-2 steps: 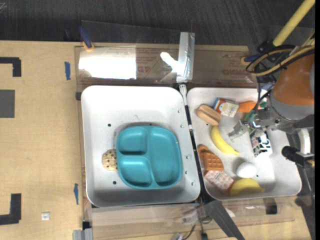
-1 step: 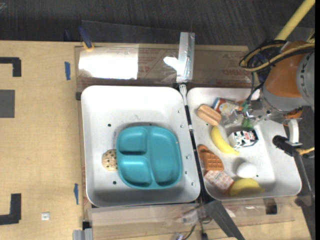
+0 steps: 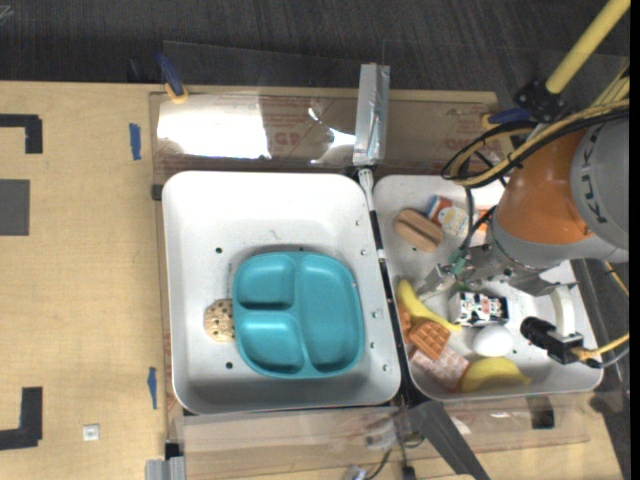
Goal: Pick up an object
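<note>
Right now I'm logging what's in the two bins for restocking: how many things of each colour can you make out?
Teal: 1, the divided plastic plate
Yellow: 2, the curved banana and the rounded lemon-like piece
Brown or tan: 3, the speckled cookie, the gridded waffle, the bun-shaped piece
White: 1, the small egg-like ball
Total: 7, not counting things hidden under the arm.

tray (image 3: 298, 313) in left bin (image 3: 190, 218), cookie (image 3: 219, 320) beside

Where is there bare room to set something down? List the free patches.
Left bin: bare floor along the back wall, behind the teal tray, plus the front-left corner below the cookie. The tray's compartments are bare too. Right bin: crowded with toy food under the arm.
</note>
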`<state>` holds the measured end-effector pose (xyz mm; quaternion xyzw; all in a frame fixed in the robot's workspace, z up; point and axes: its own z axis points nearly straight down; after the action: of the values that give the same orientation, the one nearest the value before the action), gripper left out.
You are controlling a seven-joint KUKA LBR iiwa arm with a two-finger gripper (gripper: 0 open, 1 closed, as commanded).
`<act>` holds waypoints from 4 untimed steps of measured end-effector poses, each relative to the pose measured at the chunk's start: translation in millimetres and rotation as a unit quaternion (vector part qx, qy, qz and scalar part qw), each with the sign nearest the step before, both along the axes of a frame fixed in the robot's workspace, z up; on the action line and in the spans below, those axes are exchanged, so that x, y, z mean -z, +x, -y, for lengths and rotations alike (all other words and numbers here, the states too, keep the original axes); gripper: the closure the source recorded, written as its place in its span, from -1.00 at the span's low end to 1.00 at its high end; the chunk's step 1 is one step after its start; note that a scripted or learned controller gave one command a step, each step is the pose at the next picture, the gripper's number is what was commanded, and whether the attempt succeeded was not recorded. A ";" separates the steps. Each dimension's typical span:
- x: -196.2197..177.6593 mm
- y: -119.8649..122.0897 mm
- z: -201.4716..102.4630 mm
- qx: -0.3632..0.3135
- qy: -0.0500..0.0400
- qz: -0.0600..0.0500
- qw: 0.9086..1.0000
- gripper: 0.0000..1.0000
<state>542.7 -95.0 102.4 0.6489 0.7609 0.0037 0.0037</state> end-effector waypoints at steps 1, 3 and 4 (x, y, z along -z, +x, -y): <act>7.6 55.9 21.2 -0.026 -0.003 0.006 1.000 -1.00; -74.1 108.5 11.9 -0.009 -0.001 0.000 1.000 1.00; -69.6 106.5 12.4 -0.008 -0.001 -0.004 1.000 -1.00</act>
<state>649.2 -107.4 172.0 0.6424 0.7664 0.0004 0.0010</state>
